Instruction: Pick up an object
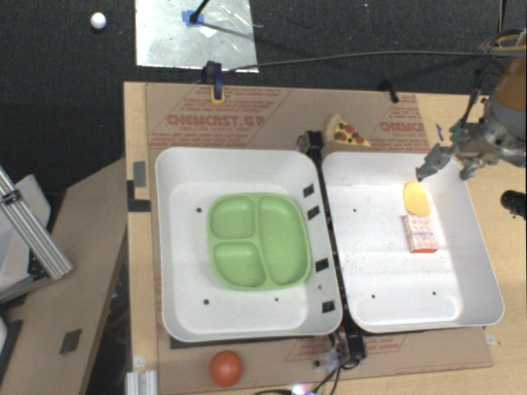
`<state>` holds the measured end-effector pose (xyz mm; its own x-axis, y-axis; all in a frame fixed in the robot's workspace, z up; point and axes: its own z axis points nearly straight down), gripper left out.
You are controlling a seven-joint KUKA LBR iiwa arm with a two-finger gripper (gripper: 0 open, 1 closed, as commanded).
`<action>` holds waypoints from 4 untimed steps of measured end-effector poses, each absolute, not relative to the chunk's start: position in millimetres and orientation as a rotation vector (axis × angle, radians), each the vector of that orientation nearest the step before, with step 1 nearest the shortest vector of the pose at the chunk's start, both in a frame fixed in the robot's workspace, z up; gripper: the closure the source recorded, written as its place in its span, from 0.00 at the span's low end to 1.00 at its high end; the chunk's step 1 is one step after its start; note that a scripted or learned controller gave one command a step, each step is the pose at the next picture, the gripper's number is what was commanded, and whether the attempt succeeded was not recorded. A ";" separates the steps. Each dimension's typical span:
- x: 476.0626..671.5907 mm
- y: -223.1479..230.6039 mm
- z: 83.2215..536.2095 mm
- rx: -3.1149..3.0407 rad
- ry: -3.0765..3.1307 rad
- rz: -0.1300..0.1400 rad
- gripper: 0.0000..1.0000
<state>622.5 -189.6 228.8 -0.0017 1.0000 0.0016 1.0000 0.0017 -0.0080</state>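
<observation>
Yellow lump point(417, 197) and a small red-and-white box point(421, 234) lie in the right bin point(387, 303), the lump touching the box's far end, both toward the bin's right side. These look like the likeliest targets. Left bin point(185, 303) holds a green divided plate point(257, 240), lying flat near its middle.

Claw point(451, 161) hangs over the right bin's far right corner, up and to the right of the yellow lump, clearly apart from it. Its two fingers are spread wide; nothing sits between them. Arm point(506, 113) reaches in from the right.

Off the bins, on the surface point(272, 113): a pizza-slice toy point(347, 132) just beyond the seam between bins, an orange-red ball point(226, 368) at the near edge.

Step in hand, by my reading: the approach, before any grasp. Next move calls for the claw to travel left and toward the near side until it is above the lump or the box, then descend with fingers straddling it. The two things touch, so a finger may catch on the neighbour.
</observation>
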 end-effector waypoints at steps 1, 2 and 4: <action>624.8 -189.2 234.7 -2.218 -2.227 -0.002 0.00; 621.0 -180.6 177.3 -2.215 -2.224 0.002 0.00; 631.7 -181.6 84.0 -2.217 -2.231 -0.002 0.00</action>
